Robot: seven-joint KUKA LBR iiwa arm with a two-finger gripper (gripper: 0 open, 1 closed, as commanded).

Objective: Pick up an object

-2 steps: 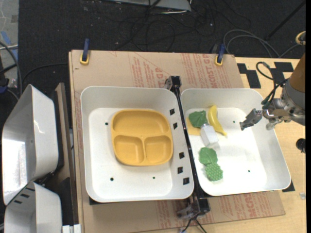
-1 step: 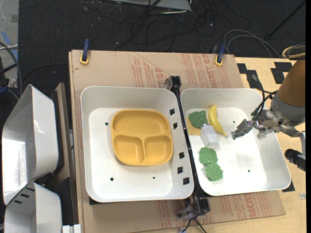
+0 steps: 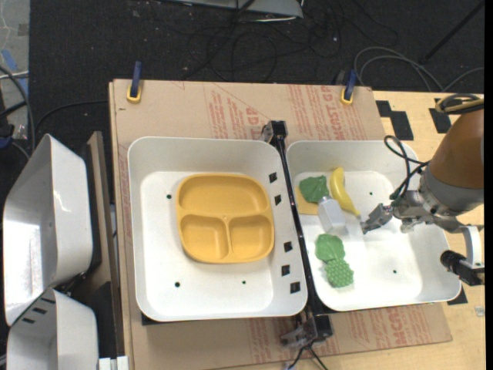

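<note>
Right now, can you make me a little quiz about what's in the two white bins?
1. True or false: the yellow three-part plastic plate lies in the left white bin.
2. Which thing touches the yellow banana-shaped toy? A) the plate B) the green leafy toy C) the bumpy green toy
3. Fill in: the grey gripper hangs over the ____ white bin.

Key: 1 true; 2 B; 3 right.

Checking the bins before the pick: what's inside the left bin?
The left bin holds one yellow divided plate, its three compartments bare. Whatever lies beneath the plate is covered.
</note>
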